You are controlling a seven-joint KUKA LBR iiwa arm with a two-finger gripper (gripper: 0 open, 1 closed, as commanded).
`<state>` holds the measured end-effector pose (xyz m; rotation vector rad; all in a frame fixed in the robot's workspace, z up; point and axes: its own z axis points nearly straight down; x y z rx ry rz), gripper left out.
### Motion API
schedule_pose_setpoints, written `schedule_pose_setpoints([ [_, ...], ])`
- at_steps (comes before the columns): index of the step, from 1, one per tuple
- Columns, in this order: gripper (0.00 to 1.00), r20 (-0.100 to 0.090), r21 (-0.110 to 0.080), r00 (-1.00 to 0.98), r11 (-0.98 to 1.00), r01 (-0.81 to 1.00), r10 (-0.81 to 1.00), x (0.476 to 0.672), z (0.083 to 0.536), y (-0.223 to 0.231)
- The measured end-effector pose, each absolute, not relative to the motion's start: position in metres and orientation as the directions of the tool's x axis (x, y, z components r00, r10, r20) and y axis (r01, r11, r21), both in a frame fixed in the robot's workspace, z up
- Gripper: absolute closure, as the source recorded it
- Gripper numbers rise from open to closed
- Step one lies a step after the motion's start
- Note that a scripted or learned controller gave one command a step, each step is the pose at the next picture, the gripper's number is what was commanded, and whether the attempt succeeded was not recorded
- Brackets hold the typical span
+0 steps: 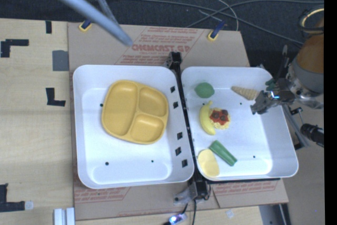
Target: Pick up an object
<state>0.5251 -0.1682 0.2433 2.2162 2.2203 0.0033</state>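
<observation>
Two shallow white bins sat side by side on the tabletop, resting on a sheet of brown cardboard. The left bin carried a yellow divided plate with three compartments, lying flat near the bin's middle. The right bin held the loose objects. A green rounded piece lay near its upper left corner. Just below it lay a yellow banana, curved, with a small red and yellow piece touching its right side. Lower down, a green stick-shaped piece lay tilted, and a pale yellow oval piece sat just beside its lower end, close to the bin's front left corner. A tan cone, perhaps a toy ice-cream cone, lay near the bin's upper right, its point facing left.

The arm reached in from the right, its grey wrist and orange band above the right bin's far edge. The pincer hovered just beside the cone's wide end, over the bin's right part. Its dark fingers blurred together at this size, so whether they were spread or closed could not be told, and no object showed between them.
</observation>
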Motion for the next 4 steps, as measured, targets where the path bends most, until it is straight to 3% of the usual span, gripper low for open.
schedule_pose_setpoints([
  [2, 1.0, 0.001, -0.002, -0.005, 0.005, 1.0, 1.0, 0.534, 0.23, -0.08],
  [4, 1.0, 0.001, -0.001, -0.008, 0.008, 1.0, 1.0, 0.556, 0.225, 0.042],
])
